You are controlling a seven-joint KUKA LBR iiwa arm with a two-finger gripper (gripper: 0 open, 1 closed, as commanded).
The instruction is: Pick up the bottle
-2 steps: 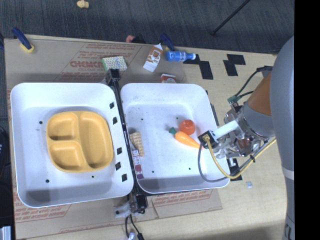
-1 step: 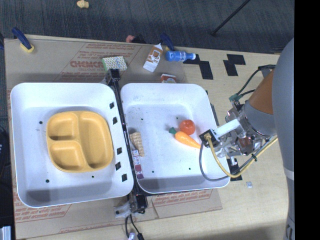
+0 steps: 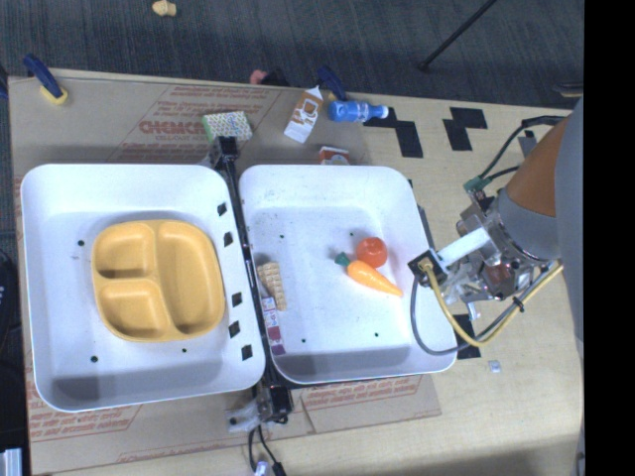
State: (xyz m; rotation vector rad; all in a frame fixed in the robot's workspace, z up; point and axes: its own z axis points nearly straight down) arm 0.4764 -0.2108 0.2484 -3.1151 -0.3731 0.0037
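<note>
The two white bins sit side by side so I can work across both; the left bin (image 3: pixel 40 266) carries a yellow divided tray (image 3: pixel 157 278), the right bin (image 3: pixel 298 191) a carrot (image 3: pixel 374 278) touching a tomato (image 3: pixel 371 250) and a small ridged piece (image 3: pixel 270 284) by its left wall; my gripper (image 3: pixel 483 276) hangs just outside the right bin's right rim, its opening not something I can tell; the bottle (image 3: pixel 353 112) lies on its side beyond the bins, on the bench behind the right one, well apart from me, so I judge the reach has yet to begin.
</note>
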